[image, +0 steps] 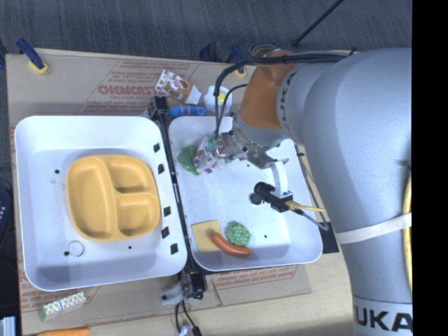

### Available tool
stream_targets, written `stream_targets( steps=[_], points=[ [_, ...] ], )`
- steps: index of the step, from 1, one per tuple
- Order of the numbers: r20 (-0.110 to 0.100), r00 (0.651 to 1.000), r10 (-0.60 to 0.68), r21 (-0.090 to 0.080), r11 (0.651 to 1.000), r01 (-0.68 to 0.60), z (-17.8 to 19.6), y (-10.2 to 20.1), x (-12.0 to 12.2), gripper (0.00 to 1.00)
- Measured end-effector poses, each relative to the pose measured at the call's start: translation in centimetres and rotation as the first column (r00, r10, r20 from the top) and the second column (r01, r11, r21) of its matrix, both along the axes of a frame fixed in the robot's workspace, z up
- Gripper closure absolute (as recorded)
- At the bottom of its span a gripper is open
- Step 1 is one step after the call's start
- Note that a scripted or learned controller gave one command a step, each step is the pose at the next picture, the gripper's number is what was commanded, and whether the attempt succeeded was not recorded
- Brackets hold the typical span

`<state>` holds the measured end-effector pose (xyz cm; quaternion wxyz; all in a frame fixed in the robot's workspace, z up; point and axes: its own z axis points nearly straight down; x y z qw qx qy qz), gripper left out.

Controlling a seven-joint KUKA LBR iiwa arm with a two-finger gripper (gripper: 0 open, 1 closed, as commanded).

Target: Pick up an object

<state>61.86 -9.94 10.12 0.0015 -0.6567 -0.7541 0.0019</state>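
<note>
Two bins: shallow smooth white plastic with rounded corners; the left bin (31,152) stands edge to edge with the right bin (224,194).
Bench cover: flat brown cardboard (105,82) with red print, lying under the right bin and spreading out on every side.
Yellow tray: glossy, rounded and moulded into three hollows; the yellow tray (112,194) lies in the left bin, well to the left of the right bin.
Arm: the thick matte grey arm (350,131) has a glossy orange band (262,100) and reaches over the right bin's right and far edges.
Gripper: the metal gripper (222,149) sits low over the right bin's far-left part.
Claw opening: cannot tell; the wrist above hides it.
Crumpled packet: thin, wrinkled and busily patterned; the crumpled packet (207,152) is in the right bin's far-left part, close against the gripper. Whether it is held is unclear.
Green piece: soft and leaf-shaped; the green piece (187,158) is by the right bin's left wall, just beside the packet.
Tan block: flat and square-cornered; the tan block (203,233) is at the right bin's near-left.
Sausage: smooth, orange-red and curved; the sausage (231,246) is at the right bin's near edge, touching the block.
Green ball: round and bumpy; the green ball (238,233) is in the right bin, just behind the sausage.
Snack packet: shiny and printed; the snack packet (171,84) lies on the cardboard beyond the right bin's far-left corner.
</note>
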Motion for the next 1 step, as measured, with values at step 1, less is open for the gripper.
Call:
stream_targets(
  steps=[1],
  points=[
    [0.005,0.996,0.085,0.002,0.996,-0.085,9.19,7.41,-1.84,1.0]
  ],
)
